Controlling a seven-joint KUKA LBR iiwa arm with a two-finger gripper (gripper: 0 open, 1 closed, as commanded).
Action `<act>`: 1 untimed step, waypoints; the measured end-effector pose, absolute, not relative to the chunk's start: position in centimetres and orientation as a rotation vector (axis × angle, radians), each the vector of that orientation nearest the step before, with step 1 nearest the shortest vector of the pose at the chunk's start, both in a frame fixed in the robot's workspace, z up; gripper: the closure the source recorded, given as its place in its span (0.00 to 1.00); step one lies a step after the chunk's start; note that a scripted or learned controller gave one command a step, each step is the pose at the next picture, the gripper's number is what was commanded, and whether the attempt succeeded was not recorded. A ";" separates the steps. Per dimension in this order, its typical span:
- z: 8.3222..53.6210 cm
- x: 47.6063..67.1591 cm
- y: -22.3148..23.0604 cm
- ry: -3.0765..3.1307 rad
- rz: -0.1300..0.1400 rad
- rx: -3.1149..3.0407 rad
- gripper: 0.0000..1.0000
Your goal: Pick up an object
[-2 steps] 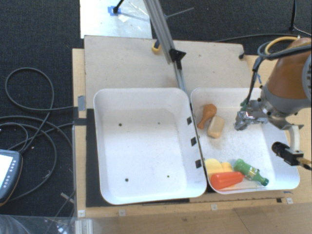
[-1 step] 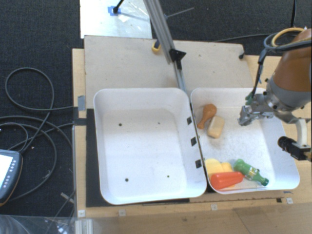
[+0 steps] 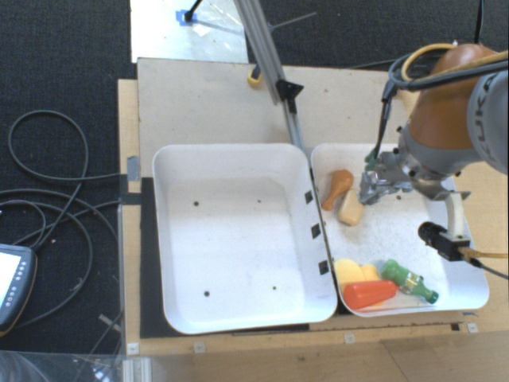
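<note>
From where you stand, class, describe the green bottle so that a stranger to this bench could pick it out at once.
Start at the right bin, the one of the two white bins that the arm hangs over. Go to its near corner, where a small cluster lies. The green bottle lies on its side at the right end of that cluster, beside an orange-red carrot and a yellow piece; it alone is green.

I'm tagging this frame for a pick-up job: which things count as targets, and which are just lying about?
For the job: gripper, drumstick, pale block, yellow piece, red pepper, green bottle, right bin.

Lying about: left bin, cables, pole.
</note>
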State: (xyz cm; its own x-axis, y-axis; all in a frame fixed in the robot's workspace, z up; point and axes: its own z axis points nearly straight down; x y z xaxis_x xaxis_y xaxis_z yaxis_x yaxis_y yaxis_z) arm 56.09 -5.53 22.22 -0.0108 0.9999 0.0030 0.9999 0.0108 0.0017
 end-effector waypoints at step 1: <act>23.4 57.5 0.3 -2.235 -0.007 -2.208 1.00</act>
State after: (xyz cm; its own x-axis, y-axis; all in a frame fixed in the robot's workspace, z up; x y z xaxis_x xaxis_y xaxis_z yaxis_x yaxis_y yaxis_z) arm 57.53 0.26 23.37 -0.0118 0.9999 0.0028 0.9999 0.0118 0.0032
